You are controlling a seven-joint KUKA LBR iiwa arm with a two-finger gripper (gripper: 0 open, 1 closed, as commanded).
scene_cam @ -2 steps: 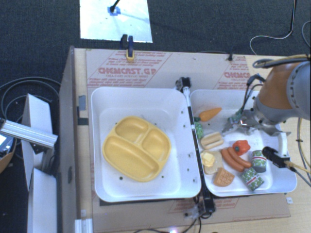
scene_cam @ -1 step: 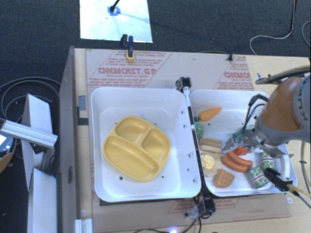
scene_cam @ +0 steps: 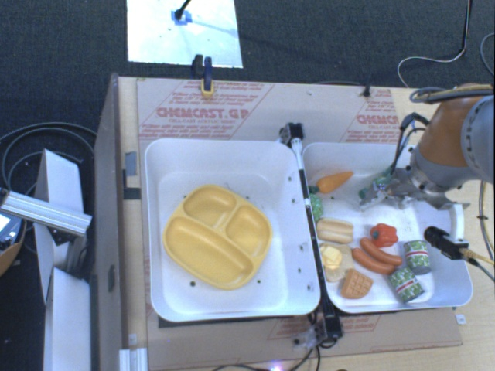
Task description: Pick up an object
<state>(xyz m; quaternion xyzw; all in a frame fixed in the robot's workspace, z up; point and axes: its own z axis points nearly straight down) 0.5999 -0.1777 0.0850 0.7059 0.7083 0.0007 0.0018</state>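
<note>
The right bin [scene_cam: 456, 291] holds several toy foods. An orange carrot [scene_cam: 334, 182] lies at the back left and a pale bread roll [scene_cam: 335, 230] sits below it. A red pepper [scene_cam: 384, 234] and a sausage [scene_cam: 374, 259] lie mid-bin. Two striped cans [scene_cam: 418, 255] [scene_cam: 405, 283] stand at the front right. A yellow cheese block [scene_cam: 332, 258] and a brown cracker [scene_cam: 356, 284] sit at the front left. My gripper [scene_cam: 380, 194] hangs low over the bin's back middle, right of the carrot and above the pepper, beside a small green item [scene_cam: 384, 182]. Nothing visibly hangs from it.
The left bin [scene_cam: 178, 161] holds a yellow divided plate [scene_cam: 218, 236]. A small green piece [scene_cam: 315, 207] lies by the divider between the bins. The arm's orange band [scene_cam: 448, 134] hangs over the right bin's back right corner. A black part [scene_cam: 441, 243] juts out at that bin's right wall.
</note>
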